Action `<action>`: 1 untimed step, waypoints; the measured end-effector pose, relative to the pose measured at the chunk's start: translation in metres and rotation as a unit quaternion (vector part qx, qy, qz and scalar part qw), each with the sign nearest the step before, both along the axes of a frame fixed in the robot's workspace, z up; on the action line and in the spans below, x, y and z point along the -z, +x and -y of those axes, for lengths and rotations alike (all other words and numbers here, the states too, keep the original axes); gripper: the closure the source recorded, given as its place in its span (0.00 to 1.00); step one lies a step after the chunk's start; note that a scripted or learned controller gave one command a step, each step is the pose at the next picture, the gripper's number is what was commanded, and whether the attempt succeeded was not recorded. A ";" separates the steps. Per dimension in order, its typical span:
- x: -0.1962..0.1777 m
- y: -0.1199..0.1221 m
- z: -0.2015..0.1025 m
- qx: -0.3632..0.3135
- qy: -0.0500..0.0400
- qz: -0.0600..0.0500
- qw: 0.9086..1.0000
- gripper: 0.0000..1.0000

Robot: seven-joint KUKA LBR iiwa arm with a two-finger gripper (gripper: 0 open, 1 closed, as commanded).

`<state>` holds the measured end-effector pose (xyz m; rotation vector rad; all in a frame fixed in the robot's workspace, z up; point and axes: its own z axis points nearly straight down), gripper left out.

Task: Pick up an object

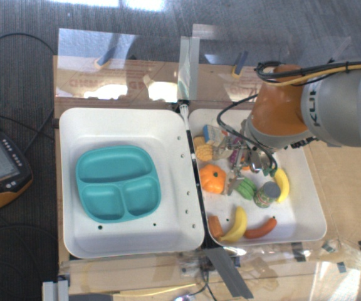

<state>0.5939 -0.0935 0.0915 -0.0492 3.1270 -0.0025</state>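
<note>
Gripper (238,168): lowered into the right bin (306,221) among the toy food; whether it is open or closed cannot be determined.
Orange (212,179): just left of the gripper.
Green item (247,188): just below the gripper.
Banana (234,226): near the front wall, beside a sausage (260,228).
Left bin (74,231): contains a teal divided plate (118,183).

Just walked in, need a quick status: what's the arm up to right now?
The KUKA arm is reaching in from the right, with its gripper low over the right bin, among a cluster of toy food. Just beside it sit an orange, a green item and two bananas. Nothing looks lifted yet. The left bin holds a teal divided plate, untouched.
</note>
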 end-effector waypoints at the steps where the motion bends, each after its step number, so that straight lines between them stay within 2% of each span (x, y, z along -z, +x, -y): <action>1: 0.000 -0.063 0.006 0.039 0.001 0.001 0.999 0.00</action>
